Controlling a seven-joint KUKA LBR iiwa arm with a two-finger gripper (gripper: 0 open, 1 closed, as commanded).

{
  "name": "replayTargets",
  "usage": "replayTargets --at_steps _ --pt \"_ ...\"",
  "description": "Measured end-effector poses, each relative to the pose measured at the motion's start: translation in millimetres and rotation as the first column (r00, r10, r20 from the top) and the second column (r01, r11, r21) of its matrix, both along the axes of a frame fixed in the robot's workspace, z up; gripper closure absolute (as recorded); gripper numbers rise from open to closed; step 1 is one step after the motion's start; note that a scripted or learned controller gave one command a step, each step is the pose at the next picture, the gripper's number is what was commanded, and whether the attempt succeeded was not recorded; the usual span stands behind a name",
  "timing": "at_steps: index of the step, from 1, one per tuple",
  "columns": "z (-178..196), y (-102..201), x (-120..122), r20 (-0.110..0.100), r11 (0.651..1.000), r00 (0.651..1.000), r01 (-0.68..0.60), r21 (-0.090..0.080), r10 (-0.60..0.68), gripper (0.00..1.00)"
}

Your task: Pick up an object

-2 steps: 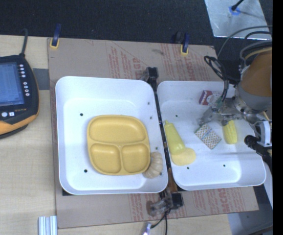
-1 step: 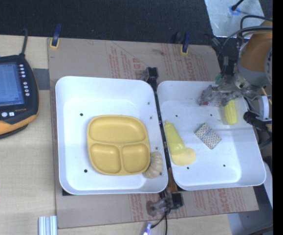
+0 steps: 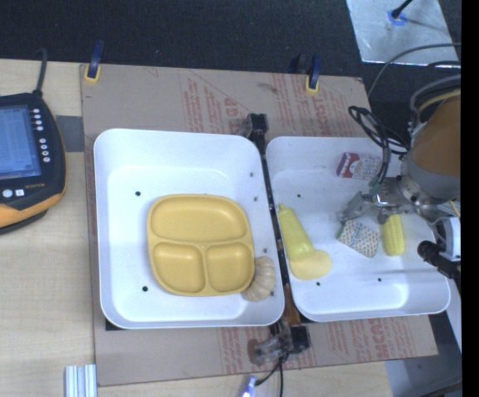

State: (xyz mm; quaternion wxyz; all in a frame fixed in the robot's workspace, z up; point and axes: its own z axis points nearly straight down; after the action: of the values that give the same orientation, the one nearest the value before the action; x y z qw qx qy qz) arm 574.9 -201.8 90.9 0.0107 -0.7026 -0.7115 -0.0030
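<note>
2 white bins sit side by side on a brown cardboard sheet (image 3: 222, 98) laid over the counter (image 3: 32, 304).

Left bin (image 3: 119, 164): a yellow 3-compartment tray (image 3: 199, 243) lies flat near its middle. A small beige shell-like piece (image 3: 261, 279) touches the tray's lower right corner, close to the bin's right wall.

Right bin (image 3: 322, 300): a yellow bottle-shaped object (image 3: 299, 242) lies along the left wall, with its wider end toward the near side. A red and white packet (image 3: 351, 165) lies near the far wall. A patterned square packet (image 3: 360, 237) lies near the middle, and a small yellow corn cob (image 3: 394, 234) lies just beside it on the right.

The arm enters from the right, orange band visible at the frame edge. The hand (image 3: 377, 203) is low over the right bin, just above the patterned packet and the corn cob. Cannot tell whether it is open or closed; nothing is seen gripped in it.

A handheld control pendant (image 3: 11, 160) with a lit screen rests on the counter to the left of the bins.
</note>
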Motion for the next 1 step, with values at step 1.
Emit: replayTargets --at_steps 1 --pt "37.2 -4.8 84.0 0.012 1.000 1.000 0.006 -0.010 -0.006 0.00"
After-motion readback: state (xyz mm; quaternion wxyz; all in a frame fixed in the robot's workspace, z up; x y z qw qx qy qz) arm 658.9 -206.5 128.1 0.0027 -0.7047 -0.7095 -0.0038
